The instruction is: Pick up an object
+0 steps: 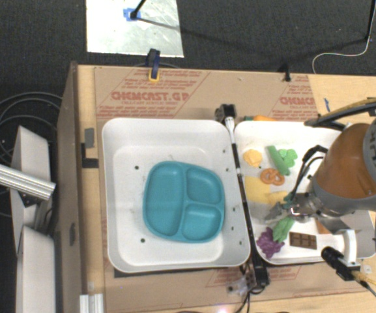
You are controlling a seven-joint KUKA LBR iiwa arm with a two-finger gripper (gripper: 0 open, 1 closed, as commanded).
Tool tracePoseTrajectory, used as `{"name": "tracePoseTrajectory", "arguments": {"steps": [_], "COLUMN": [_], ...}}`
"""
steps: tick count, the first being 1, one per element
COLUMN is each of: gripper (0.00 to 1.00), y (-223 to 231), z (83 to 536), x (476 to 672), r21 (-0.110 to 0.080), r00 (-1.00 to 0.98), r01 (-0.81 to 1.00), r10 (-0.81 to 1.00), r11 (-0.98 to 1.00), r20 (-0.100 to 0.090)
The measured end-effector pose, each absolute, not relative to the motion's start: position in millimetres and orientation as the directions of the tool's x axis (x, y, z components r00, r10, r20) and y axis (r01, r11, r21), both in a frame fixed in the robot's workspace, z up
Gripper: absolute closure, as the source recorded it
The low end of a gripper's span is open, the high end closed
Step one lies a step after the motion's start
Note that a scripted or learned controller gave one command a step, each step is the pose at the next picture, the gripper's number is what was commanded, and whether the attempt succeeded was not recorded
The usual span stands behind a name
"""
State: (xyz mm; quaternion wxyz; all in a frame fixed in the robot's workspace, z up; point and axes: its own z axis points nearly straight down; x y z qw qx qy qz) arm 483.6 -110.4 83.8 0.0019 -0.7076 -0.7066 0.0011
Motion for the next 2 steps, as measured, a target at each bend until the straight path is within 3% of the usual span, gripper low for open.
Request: {"name": "tracePoseTrajectory", "arguments": {"steps": [1,2], "gripper": [0.00,0.00], "y": [-126.3,-104.8], "z": [152.8,80.9], "x": [572.1,506.3], "r21": [0.015,-0.006], "r00": [-0.006,-0.001], "r01": [1.000,1.000], "r10": [1.000,1.000], "r11": [0.006,0.001], "r20": [-0.004,0.002]}}
